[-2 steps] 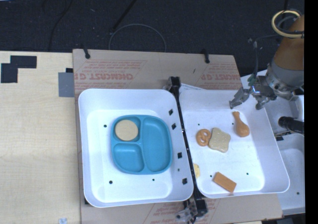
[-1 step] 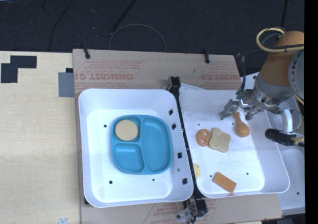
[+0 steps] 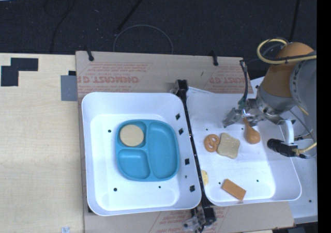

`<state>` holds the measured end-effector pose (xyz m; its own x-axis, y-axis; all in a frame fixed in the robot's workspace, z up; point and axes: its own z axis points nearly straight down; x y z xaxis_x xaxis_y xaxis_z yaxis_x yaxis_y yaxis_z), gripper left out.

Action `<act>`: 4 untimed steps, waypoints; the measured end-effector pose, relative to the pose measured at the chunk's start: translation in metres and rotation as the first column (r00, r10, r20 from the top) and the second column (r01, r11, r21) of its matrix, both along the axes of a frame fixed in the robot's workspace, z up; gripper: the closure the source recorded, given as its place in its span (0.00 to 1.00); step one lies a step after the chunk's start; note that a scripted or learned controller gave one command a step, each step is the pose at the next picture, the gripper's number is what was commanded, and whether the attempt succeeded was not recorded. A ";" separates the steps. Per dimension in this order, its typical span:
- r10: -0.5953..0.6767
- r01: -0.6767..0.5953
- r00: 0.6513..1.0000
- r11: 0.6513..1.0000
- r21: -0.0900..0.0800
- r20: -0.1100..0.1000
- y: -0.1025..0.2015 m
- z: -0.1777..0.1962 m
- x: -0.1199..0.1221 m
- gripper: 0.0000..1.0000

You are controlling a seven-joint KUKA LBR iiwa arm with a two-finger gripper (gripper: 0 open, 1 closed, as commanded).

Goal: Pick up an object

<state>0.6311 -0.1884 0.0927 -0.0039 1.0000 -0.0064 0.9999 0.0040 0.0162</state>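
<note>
Camera view: hand [image 3: 243,117] low over the right bin [image 3: 258,185], fingers spread wide, nothing between them. Nearest piece is the orange drumstick [image 3: 252,134], just at the hand's 5 o'clock, long axis about 12–6. Pretzel [image 3: 211,142] and bread [image 3: 228,145] lie near, toward 7 o'clock.

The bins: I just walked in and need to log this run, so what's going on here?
The arm's gripper is low in the right bin, just above a small orange piece, with nothing visibly held. A pretzel, a bread slice and an orange block lie nearby. The left bin holds a blue tray with a round cracker.
</note>
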 end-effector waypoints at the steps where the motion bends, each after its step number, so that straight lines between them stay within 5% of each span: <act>1: 0.001 -0.001 1.000 1.000 0.002 -0.005 0.000 0.011 -0.001 1.00; 4: -0.002 0.002 1.000 1.000 0.005 -0.011 -0.003 0.190 0.009 1.00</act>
<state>0.6403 -0.1915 0.2825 -0.0022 1.0000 -0.0016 1.0000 0.0022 0.0054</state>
